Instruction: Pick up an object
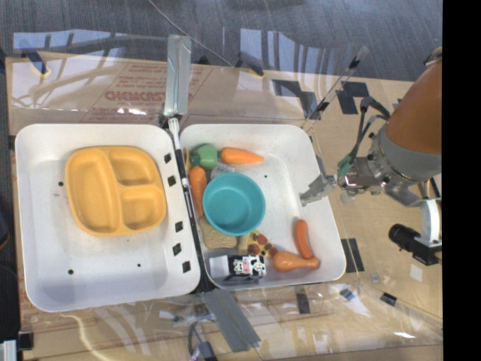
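Right now I am watching the gripper (319,190) hanging over the right edge of the right bin (325,224), above bare white floor; whether it is released or clenched I cannot tell, and I am seeing nothing between its tips. Nearest to it, I am judging, is the small sausage (302,238), lying below and a little left of the tool, with its long axis running nearly up and down the view and close to the bin's right wall. That wall is leaving little room on one side, while the chicken drumstick (293,261) is sitting just beside the sausage's lower end. Further left, the teal bowl (234,203) is crowding the carrots (240,156), so I am favouring the sausage, approached from its open upper-left side.
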Tool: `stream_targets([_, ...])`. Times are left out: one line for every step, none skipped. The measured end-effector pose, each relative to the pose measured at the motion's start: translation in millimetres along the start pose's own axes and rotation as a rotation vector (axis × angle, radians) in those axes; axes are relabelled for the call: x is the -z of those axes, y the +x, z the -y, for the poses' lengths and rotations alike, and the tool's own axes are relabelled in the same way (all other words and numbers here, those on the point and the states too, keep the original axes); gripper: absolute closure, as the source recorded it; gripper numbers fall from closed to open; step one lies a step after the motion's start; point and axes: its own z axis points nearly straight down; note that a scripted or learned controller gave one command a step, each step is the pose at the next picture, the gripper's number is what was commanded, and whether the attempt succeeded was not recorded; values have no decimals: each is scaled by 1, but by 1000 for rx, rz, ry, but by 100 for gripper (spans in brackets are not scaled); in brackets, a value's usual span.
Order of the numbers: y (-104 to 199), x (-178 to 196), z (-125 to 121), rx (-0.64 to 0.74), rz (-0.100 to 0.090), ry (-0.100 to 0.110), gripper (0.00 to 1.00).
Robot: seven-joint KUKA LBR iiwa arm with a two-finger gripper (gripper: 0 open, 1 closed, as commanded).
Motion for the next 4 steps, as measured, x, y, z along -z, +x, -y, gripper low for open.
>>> stream_targets([0,10,-1,6,0,1,100])
stream_targets([5,-182,11,-185,-3,5,100])
stream_targets([90,-189,6,-292,-2,-9,100])
stream_targets([104,-190,7,-584,0,-9,100])
